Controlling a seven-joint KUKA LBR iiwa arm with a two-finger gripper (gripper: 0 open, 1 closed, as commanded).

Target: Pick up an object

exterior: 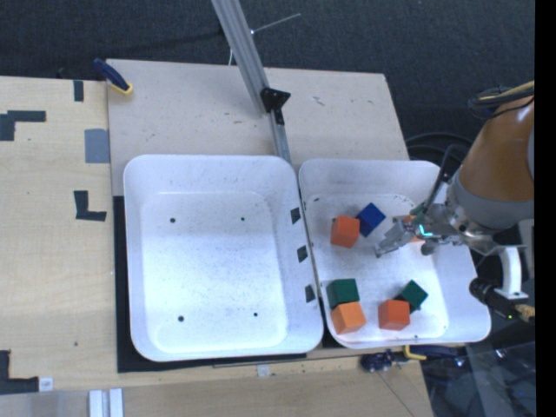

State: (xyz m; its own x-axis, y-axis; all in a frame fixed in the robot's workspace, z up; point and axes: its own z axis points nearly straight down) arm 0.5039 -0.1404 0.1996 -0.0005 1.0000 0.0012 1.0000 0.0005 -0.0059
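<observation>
The right bin (pixel 434 176) holds several small blocks. An orange block (pixel 345 231) and a blue block (pixel 371 218) sit together near its middle. A dark green block (pixel 342 291) rests against an orange block (pixel 349 316) at the front left. Another orange block (pixel 393 314) and a dark green block (pixel 413 294) lie at the front right. My gripper (pixel 388 242) hangs over the middle of the bin, just right of the blue block, and its fingers point left and down. I see nothing between them.
The left bin (pixel 208 254) stands beside the right one. A slanted metal pole (pixel 246 46) with a black clamp (pixel 274 100) runs down to where the bins meet. The arm's orange band (pixel 497 159) is over the right bin's far right edge.
</observation>
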